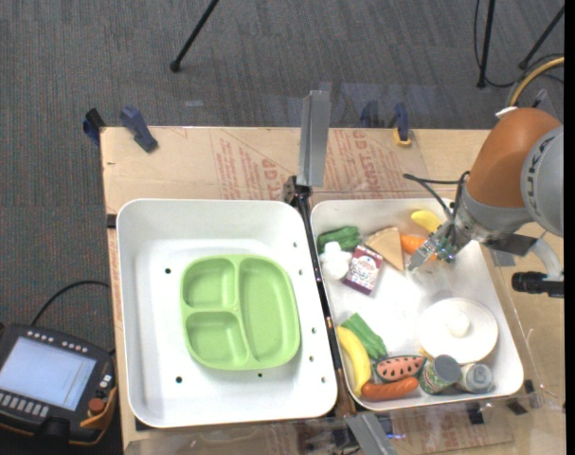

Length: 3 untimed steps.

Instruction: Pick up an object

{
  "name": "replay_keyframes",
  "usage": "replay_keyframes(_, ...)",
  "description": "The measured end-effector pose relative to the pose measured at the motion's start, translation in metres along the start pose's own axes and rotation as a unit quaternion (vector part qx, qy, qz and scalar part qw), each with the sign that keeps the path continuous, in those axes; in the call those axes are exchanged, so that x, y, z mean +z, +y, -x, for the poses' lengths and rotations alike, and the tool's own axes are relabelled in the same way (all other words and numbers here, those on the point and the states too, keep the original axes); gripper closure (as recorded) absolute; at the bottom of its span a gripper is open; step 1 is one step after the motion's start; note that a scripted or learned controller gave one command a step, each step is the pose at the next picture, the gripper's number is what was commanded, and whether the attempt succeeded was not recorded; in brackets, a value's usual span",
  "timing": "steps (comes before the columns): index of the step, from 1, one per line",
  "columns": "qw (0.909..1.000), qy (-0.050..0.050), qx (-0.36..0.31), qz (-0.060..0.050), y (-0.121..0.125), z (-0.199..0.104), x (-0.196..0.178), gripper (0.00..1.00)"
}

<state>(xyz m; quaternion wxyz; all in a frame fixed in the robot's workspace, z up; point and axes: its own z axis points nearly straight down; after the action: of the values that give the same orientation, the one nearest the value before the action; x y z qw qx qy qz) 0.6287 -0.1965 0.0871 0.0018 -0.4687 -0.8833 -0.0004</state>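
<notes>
Two bins are set side by side on the table (202, 164). A divided plate (240, 312) is held in the left bin (145, 254). In the right bin (500, 297), a small carton (365, 269) lies behind a banana (354, 358); a watermelon slice (399, 368) and a lidded bowl (458, 329) are placed right of the banana.
</notes>
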Motion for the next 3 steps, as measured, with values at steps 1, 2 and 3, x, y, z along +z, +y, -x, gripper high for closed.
replay_keyframes(1, 0.9748, 0.001, 0.223, 0.000, 0.017, 0.003, 0.001, 1.00)
replay_keyframes(2, 0.9308, -0.001, 0.366, -0.001, 0.024, -0.008, 0.000, 1.00)
replay_keyframes(3, 0.9311, -0.001, 0.365, -0.001, 0.024, -0.008, 0.000, 0.00)
